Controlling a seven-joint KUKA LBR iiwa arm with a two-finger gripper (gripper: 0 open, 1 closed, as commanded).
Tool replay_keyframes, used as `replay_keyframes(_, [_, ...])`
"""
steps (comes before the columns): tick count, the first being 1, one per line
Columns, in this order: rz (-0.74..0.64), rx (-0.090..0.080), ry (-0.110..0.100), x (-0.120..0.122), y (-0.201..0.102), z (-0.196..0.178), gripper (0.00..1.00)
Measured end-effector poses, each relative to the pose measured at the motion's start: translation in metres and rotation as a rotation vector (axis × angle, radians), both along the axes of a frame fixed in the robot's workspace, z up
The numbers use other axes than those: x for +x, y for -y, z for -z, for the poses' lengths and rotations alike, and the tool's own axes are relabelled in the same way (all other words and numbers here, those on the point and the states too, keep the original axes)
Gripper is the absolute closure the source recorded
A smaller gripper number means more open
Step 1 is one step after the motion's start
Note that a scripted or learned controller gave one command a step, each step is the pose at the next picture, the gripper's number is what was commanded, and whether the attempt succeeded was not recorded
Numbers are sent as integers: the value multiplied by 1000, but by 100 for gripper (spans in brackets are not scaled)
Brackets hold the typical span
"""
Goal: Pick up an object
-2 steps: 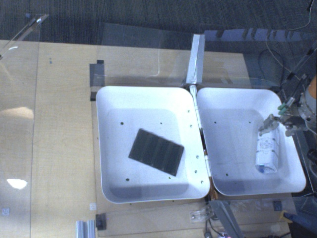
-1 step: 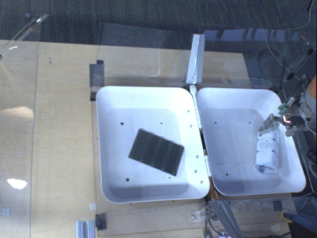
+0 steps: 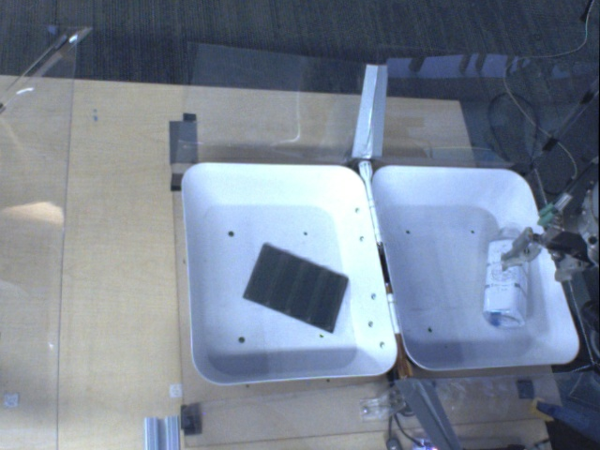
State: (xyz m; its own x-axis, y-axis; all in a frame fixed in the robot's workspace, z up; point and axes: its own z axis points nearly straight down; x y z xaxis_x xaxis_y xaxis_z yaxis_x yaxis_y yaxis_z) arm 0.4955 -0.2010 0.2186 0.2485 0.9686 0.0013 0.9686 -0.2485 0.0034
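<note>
We see a white bottle [image 3: 504, 291] lying in the right bin [image 3: 441, 251] near its right wall, just below the gripper [image 3: 542, 244]; we cannot tell its state. A dark ridged pad [image 3: 296, 287] lies in the left bin [image 3: 216, 251].

This looks like a robotics lab or test cell, not a home. A pale wooden bench [image 3: 94, 279] carries two shallow white bins [image 3: 202, 251] set side by side, each with small holes in its floor. Black brackets [image 3: 187, 125] sit at the left bin's outer corners, fixing it to the bench. A metal bar [image 3: 370, 111] runs back from the gap between the bins. Clear plastic sheets [image 3: 37, 157] stand left of the bins. Loose cables [image 3: 548, 92] hang behind the right bin, over dark carpet [image 3: 234, 12].
</note>
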Motion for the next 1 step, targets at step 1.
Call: replay_keyframes(1, [271,0,0,68,-3,24,0])
